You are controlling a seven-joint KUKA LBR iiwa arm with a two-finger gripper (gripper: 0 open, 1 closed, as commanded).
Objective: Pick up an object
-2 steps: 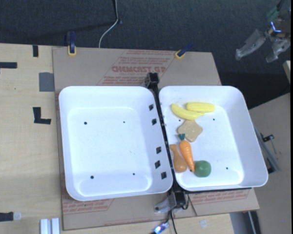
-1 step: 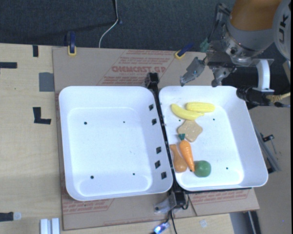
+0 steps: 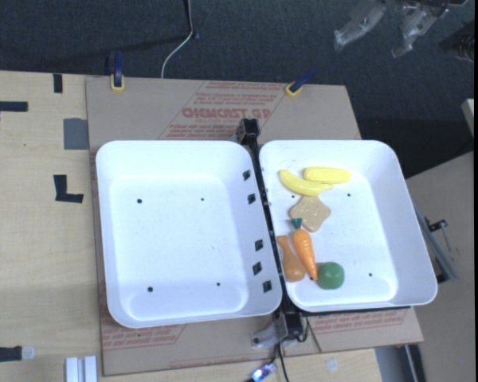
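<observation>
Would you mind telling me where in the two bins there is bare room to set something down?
The left bin has its whole floor bare. In the right bin, the right half is free. Its left side is crowded: bananas, a tan piece, the carrot and a green ball cluster near the divider.

Both bins white: left bin [image 3: 175, 237] with small black dots on its floor, right bin [image 3: 382, 213] the same. In the right bin: yellow banana [image 3: 299, 184], yellow corn-like piece [image 3: 327, 175] at its 2 o'clock, tan cracker shape [image 3: 310, 212], orange carrot [image 3: 304, 250] with a green tip, orange-brown piece [image 3: 290, 261] at its 8 o'clock, green ball [image 3: 330, 275]. Brown cardboard sheet [image 3: 215, 114] with red print under the bins, yellow-and-blue clamps at 12 o'clock. Bench [image 3: 32, 213] light wood with black marks and a grey patch. Backdrop dark blue-grey. Gripper [image 3: 386, 26] pale grey, translucent.
</observation>
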